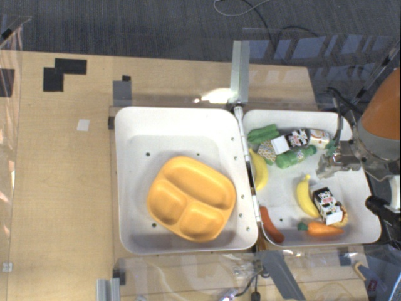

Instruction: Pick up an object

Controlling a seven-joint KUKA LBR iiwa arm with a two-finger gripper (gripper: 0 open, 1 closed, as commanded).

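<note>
Nearest edge, right bin (373,234): toy carrot (324,229) lying flat along the front wall, tip pointing left. Just left of it a reddish sausage-shaped toy (270,224) in the front-left corner, hard against the divider.

Behind the carrot: small printed carton (329,206), white with dark markings and a yellow end, touching the carrot's top side. Banana (306,197) curved just left of the carton, touching or nearly touching it.

Left bin (125,187): yellow three-compartment plate (191,197), sitting tilted toward the bin's front-right, well apart from everything else.

Mid right bin: gripper (330,162) hovers near the right wall, above bare bin floor between the banana and the green items. Fingers too small and blurred to read, so I cannot tell whether it's released or clenched; nothing visible between them. Orange band on the arm (383,115) comes in from the right edge.

Second banana (260,170) lies along the divider on the left side of the right bin.

Far end, right bin: green bottle-like item (294,158) lying flat, a patterned packet (267,148) beside it, a black-and-white box (290,140) behind, and a green pepper-like toy (262,133) near the back-left corner. All clustered, touching or nearly so.

Beyond the bins: tan bench (62,187), black tape marks (62,73) far left, cable (263,8) on the dark floor.
</note>
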